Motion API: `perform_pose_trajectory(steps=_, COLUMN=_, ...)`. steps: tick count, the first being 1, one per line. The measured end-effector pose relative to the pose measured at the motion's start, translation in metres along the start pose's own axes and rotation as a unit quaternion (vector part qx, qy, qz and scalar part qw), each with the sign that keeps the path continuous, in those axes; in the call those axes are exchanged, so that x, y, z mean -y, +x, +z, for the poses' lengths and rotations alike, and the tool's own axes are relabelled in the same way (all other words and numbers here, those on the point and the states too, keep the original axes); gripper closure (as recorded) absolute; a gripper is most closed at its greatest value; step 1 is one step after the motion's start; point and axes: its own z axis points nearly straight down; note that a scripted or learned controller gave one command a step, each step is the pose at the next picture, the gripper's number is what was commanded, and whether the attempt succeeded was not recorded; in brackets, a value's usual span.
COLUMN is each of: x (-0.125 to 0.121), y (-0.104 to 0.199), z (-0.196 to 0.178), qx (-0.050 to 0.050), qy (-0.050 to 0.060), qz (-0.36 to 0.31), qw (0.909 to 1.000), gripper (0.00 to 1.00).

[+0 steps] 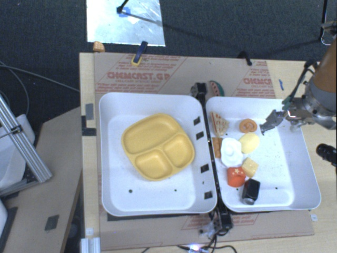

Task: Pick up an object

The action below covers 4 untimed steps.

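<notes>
The right bin (295,186) holds several toy foods. A triangular tan sandwich piece (219,124) lies at its left wall, with a round brown cookie (248,125) beside it. Below them are a pale yellow lump (249,142), a white piece (230,151), a yellow cube (250,167), a red-orange piece (236,177) and a black block (250,190). My gripper (270,122) hangs over the upper middle of this bin, just right of the cookie, and I see nothing in it.
A yellow divided tray (157,146) fills the middle of the left bin (113,194). The arm (321,94) reaches in from the right over the right bin's far corner. A black hinge strip (210,157) runs between the bins.
</notes>
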Motion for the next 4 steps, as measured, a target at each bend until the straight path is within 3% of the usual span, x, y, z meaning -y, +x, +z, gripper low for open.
perform_pose_trajectory(steps=1, x=0.005, y=-0.022, z=-0.3, qx=0.003, qy=-0.01, qz=-0.002, qw=0.9999, gripper=0.0)
perform_pose_trajectory(steps=2, x=-0.006, y=0.001, z=-0.049, qx=-0.002, qy=0.005, qz=0.0, qw=1.0, gripper=0.0)
perform_pose_trajectory(steps=3, x=0.015, y=-0.028, z=-0.249, qx=0.004, qy=-0.01, qz=0.0, qw=0.9999, gripper=0.0)
perform_pose_trajectory(steps=4, x=0.021, y=0.12, z=-0.285, qx=-0.002, qy=-0.004, qz=-0.009, qw=1.0, gripper=0.0)
